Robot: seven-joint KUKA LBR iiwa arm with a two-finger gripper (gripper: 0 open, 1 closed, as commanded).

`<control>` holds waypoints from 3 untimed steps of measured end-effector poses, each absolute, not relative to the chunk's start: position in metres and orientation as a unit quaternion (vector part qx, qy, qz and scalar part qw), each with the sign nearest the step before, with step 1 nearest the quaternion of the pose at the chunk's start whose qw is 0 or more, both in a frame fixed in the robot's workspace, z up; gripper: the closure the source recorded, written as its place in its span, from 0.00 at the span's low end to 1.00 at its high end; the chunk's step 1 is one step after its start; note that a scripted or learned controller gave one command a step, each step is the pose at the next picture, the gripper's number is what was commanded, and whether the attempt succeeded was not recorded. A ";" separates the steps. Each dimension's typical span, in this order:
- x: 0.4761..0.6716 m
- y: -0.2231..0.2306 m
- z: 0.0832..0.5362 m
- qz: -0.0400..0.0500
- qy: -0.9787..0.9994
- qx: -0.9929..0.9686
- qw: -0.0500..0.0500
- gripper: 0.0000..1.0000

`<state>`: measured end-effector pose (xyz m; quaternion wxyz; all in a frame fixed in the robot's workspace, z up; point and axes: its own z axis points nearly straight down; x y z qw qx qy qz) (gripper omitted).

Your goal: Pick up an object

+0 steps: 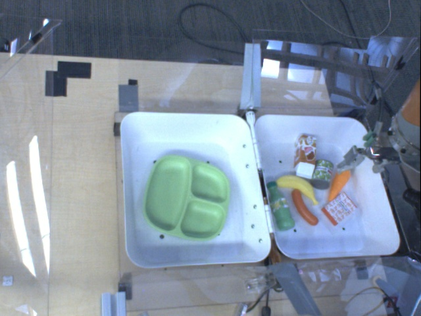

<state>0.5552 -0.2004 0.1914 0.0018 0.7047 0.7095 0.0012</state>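
Note:
The right bin [375, 239] holds several small items. Among them are a brown snack bag [305, 147], a green can [322, 171], a yellow banana [297, 185] and a red sausage [304, 207]. A green bottle [281, 207], an orange carrot [338, 184] and a red-and-white packet [340, 209] lie there too. My gripper [363, 162] hangs over the bin's right side, just above and right of the carrot's top end. It is open with nothing between its fingers.
A green divided plate [186, 197] lies in the left bin [138, 137]. A raised divider [258, 176] separates the two bins. Metal frame parts and cables stand behind the right bin [316, 58].

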 end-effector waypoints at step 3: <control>0.594 -0.196 0.101 0.006 0.637 0.770 0.005 1.00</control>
